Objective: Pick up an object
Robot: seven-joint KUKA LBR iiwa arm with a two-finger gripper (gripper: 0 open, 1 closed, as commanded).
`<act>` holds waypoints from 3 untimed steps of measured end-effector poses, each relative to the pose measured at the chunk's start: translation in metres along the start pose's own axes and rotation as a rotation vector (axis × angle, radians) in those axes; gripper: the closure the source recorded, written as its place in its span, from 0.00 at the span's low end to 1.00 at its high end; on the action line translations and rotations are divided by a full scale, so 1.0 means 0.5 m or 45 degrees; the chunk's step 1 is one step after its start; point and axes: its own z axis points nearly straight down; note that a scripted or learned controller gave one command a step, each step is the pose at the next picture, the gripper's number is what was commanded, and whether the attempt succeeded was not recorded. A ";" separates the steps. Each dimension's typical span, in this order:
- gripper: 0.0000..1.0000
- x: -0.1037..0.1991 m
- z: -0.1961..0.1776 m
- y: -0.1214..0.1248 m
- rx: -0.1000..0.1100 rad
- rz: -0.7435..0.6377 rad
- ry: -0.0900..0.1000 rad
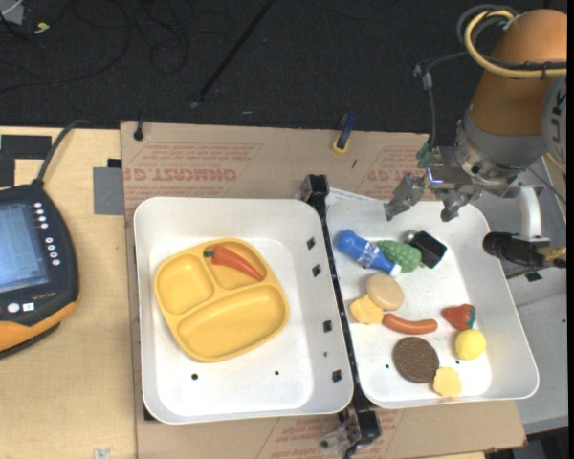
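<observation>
Two fingers of my claw (428, 202) hang spread wide over the far rim of the right bin (517, 352), with nothing between them. I'll take the blue bottle (357, 249) as my landmark: the claw sits above and to the right of it, well clear of any item.

Just right of the bottle lies a green toy (400, 254), touching it, and past that a black block (428, 249), which is the piece closest beneath the claw. Below the bottle sit a tan bun (385, 292) and a yellow chip (365, 310), then a sausage (410, 324) and a brown cookie (416, 359). Further right of those are a red piece (458, 316), a lemon (470, 344) and a yellow scrap (448, 382). Far left of the bottle, in the left bin (172, 390), a yellow tray (220, 314) holds a carrot (234, 260).

My worries, as I judge them: the bottle, green toy and block are crowded together, so a straight drop there could land a finger on top of one item, or pinch two and lose both on the lift. The bottle looks round and could roll out from a closing grip. The cookie and chip look flat, so the fingers might skate over them and shut on nothing. A descent from here without moving inward risks striking the bin rim. The lemon stands a little apart, so I'd rate it the safer target.
</observation>
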 end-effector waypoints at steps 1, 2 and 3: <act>1.00 -0.001 -0.020 0.000 0.001 0.000 0.001; 1.00 0.116 -0.182 -0.138 -0.005 -0.005 0.002; 1.00 0.106 -0.186 -0.233 0.002 0.005 0.001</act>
